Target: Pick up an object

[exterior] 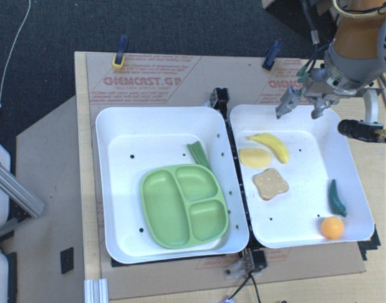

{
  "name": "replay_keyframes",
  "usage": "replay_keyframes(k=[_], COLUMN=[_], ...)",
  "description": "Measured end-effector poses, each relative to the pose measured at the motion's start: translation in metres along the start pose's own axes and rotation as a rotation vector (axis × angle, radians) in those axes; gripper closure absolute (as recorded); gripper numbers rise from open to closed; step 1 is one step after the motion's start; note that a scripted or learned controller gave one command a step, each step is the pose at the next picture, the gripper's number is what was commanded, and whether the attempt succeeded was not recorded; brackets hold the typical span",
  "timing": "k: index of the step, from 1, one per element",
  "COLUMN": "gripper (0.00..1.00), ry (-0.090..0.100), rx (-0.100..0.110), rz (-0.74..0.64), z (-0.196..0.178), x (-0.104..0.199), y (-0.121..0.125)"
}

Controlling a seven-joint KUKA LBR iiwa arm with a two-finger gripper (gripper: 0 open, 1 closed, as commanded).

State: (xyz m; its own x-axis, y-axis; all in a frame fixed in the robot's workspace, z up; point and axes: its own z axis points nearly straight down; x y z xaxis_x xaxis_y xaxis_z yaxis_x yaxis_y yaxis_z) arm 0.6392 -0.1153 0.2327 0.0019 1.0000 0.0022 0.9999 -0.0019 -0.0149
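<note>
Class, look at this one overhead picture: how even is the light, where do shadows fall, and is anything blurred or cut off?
Camera view: light is soft and even; the white bins are bright but not glaring; faint shadows sit close under the tray, banana and orange; the food is sharp; the gripper looks slightly soft; the arm is cut off at the top edge.

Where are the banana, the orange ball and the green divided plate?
banana (273,146), camera view, middle of its curve.
orange ball (332,227), camera view, its centre.
green divided plate (163,208), camera view, floor of its largest compartment.
</note>
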Motion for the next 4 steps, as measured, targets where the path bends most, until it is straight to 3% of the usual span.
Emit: replay_keyframes(k=[1,4], gripper=[0.0,0.0], ry=[-0.002,-0.001], rx=[-0.014,-0.009], rz=[-0.002,-0.001], z=[-0.008,0.151], x=[0.0,0.005], y=[0.002,0.001])
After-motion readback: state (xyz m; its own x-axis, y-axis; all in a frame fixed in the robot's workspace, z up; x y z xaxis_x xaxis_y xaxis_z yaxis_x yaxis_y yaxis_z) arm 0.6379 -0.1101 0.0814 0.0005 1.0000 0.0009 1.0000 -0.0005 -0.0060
